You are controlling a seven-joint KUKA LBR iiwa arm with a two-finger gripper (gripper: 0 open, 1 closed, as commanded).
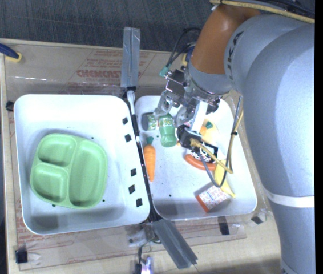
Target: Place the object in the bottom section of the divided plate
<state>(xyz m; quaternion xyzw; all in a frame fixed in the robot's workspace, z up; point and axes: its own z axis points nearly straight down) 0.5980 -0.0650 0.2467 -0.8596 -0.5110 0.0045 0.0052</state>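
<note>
We judge the step in hand to be the pick: the claw (173, 121) is down in the right bin (238, 201), close over a green bottle-like item (168, 132), and nothing has reached the plate (69, 169) yet. Whether the claw is wide, narrow or gripping, we cannot tell; its tips are lost among the wrist hardware and the clutter beneath it.

To do this well, we would want the claw centred on one item only. The green item sits just beside a carrot (149, 161) and near a small greenish piece (149, 120) by the bin's left wall, so a sloppy close could nudge a neighbour or pinch two things. A straight lift, clear of the divider between the bins, comes before any sideways travel. Then we carry left and come down over the plate's bottom section, which we take to be the large compartment nearest the lower edge of the view, and release low so the item does not roll into another section.

The right bin also holds a red-orange item (198, 162) under a dark part of the tool, something yellow (208, 128) near the wrist, and a small printed box (212, 198) toward the lower corner. The left bin (30, 110) holds the green plate, with three compartments, none with anything in it. Both bins rest on the surface (64, 67).
</note>
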